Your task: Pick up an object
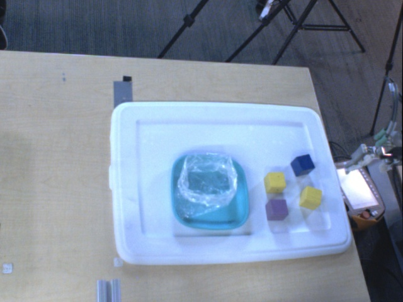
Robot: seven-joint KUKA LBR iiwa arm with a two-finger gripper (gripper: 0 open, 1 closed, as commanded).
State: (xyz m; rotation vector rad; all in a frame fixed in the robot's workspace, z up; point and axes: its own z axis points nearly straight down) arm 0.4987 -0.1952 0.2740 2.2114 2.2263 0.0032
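Observation:
A shallow white bin [126, 187] lies on the wooden bench. In its middle sits a light blue bowl [220, 216] with crumpled clear plastic film [208, 181] inside it. To the bowl's right are small cubes, all apart from each other: a yellow cube [274, 182], a dark blue cube [303, 164] farther back, a second yellow cube [311, 197] near the bin's right wall, and a purple cube [277, 209] nearest the front.
A grey bracket [123, 91] stands just behind the bin's back left corner. Small metal strips [108, 288] lie at the bench's front edge. Black tripod legs [296, 11] cross the floor behind the bench. A bright device [357, 189] sits off the bench's right side.

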